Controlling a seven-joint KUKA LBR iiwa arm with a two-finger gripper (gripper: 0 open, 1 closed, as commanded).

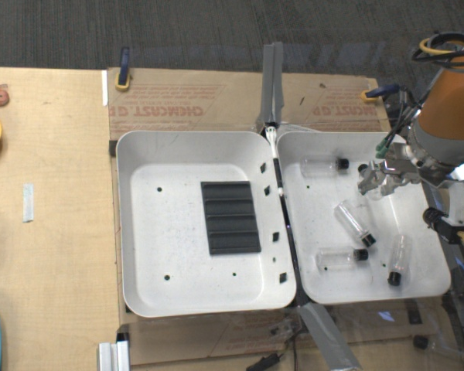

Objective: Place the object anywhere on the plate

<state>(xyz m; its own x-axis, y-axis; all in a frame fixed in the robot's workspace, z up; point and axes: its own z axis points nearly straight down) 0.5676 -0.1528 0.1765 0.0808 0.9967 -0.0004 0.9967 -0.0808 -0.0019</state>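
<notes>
The gripper [373,178], maybe empty, can't tell; go down straight on a tube [353,224] at middle right.

Single fixed camera sat above desk [54,168], looked down at slant; far edge of desk at frame top. Both white bins, left bin [139,284] and right bin [309,284], fit in frame at middle distance. Arm [448,107] entered from frame right
</notes>
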